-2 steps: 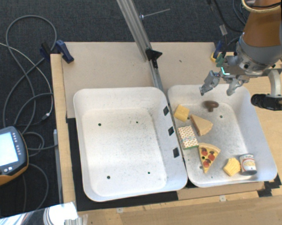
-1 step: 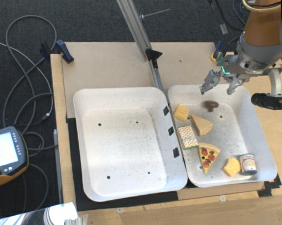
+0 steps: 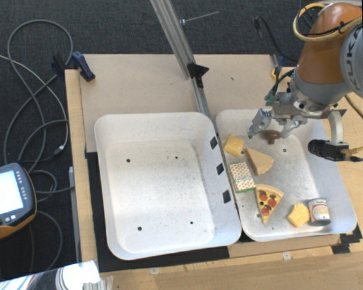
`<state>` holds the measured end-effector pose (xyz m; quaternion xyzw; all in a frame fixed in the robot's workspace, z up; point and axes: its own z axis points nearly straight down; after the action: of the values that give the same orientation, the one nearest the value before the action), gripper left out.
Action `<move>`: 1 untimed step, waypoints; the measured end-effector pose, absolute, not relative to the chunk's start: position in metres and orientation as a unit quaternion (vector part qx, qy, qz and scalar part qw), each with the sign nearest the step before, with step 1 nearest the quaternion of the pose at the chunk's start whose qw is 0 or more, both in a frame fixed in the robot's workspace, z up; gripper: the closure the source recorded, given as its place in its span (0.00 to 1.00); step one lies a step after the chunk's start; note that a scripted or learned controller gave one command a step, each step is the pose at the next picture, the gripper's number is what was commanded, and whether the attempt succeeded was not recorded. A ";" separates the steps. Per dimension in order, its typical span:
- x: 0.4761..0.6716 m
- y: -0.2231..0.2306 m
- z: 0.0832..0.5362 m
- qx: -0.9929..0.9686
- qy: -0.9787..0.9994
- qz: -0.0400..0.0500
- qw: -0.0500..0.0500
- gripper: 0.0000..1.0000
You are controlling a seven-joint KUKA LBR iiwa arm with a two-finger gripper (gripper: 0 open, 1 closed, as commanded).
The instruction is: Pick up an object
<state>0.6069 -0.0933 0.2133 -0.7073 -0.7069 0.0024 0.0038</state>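
My gripper (image 3: 272, 127) hangs over the far part of the right bin (image 3: 336, 191), fingers spread open and pointing down. A small brown round thing (image 3: 271, 135) lies on the bin floor just under the gap between them; nothing is gripped. Close in front lie a yellow cheese block (image 3: 234, 146) and a tan wedge (image 3: 261, 162). Further forward are a patterned green-and-white card (image 3: 242, 176), a pizza slice (image 3: 268, 202), a yellow corn-like piece (image 3: 298, 214) and a small red-labelled can (image 3: 319, 210).
The left bin (image 3: 109, 138) sits beside the right one, its wall meeting it near black clips (image 3: 221, 168). A slanted metal pole (image 3: 177, 39) crosses the bench at the back. Cables and a pendant (image 3: 9, 197) lie off the bench to the left.
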 end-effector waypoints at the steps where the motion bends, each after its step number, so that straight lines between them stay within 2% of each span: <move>1: 0.596 -0.090 0.162 -0.707 -0.707 0.002 0.004 0.00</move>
<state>0.5960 -0.0904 0.1624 -0.7075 -0.7067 0.0022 0.0038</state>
